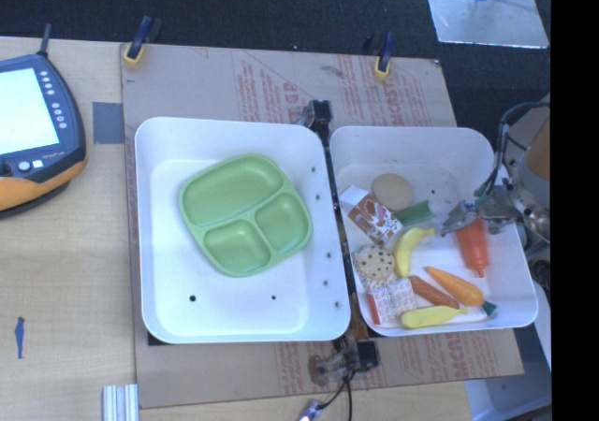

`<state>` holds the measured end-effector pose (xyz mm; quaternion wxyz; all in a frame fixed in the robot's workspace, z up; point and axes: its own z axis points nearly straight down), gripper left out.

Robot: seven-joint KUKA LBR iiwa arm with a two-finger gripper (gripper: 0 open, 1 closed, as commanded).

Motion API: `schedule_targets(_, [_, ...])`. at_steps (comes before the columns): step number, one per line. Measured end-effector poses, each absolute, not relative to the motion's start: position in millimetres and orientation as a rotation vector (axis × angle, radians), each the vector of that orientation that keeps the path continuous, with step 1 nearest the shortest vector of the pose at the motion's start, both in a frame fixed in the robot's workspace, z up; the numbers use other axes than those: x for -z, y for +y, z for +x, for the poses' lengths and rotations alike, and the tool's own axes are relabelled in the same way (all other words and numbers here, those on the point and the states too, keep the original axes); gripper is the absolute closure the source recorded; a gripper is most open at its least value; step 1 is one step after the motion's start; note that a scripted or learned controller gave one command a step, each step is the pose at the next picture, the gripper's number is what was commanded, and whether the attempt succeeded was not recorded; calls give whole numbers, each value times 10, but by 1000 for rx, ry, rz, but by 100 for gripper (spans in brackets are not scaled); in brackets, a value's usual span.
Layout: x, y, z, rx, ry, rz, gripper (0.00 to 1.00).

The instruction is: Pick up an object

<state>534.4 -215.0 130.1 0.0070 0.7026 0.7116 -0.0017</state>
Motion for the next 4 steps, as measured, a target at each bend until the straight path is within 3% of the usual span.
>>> schedule_targets(1, [-923, -1839, 5726, 4, 2229, 2214, 0])
schedule_targets(2, [-916, -1869, 5445, 6, 2231, 2216, 0])
schedule_targets(3, [-919, -1833, 5848, 2, 2228, 2219, 0])
schedule_targets(4, [-1639, -2117, 6246, 1, 2229, 2215, 0])
